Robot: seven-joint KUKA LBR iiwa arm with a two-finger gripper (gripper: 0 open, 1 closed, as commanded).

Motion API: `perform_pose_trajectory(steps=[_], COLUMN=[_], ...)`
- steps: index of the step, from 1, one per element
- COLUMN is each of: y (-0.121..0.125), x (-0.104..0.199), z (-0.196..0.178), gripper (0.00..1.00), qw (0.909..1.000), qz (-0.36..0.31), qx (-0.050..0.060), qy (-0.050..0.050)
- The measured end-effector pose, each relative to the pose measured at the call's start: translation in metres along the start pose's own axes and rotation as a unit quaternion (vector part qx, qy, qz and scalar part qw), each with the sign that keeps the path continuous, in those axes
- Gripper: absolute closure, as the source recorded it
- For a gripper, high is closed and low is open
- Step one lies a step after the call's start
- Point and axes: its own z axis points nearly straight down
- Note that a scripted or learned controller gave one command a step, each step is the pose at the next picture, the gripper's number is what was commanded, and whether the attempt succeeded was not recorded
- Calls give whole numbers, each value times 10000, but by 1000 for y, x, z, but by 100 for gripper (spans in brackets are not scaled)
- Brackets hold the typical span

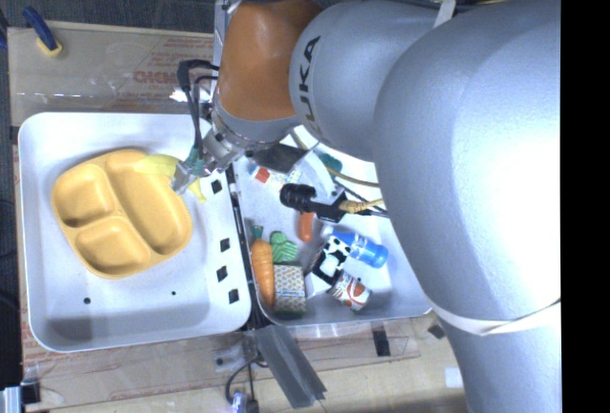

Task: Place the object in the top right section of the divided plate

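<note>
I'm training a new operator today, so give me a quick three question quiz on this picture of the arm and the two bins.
1. True or false: the yellow divided plate lies in the left bin.
2. Which of these lies in the right bin? A) a carrot B) a spoon C) a sponge
3. Fill in: the gripper is at the plate's upper right edge, next to a small ______ object.

Key: 1 true. 2 A; the carrot lies near that bin's left wall, with a blue and white bottle further right. 3 yellow; whether the gripper grips it cannot be told.
</note>
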Motion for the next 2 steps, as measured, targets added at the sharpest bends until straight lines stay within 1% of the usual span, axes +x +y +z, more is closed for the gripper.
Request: perform_pose_trajectory(steps=[1,2], y=[14,47], x=[26,90], z=[-91,-63], gripper=[100,100], qw=[9894,9908], qz=[1453,1353], qx=[-20,4], qy=[-13,-7])
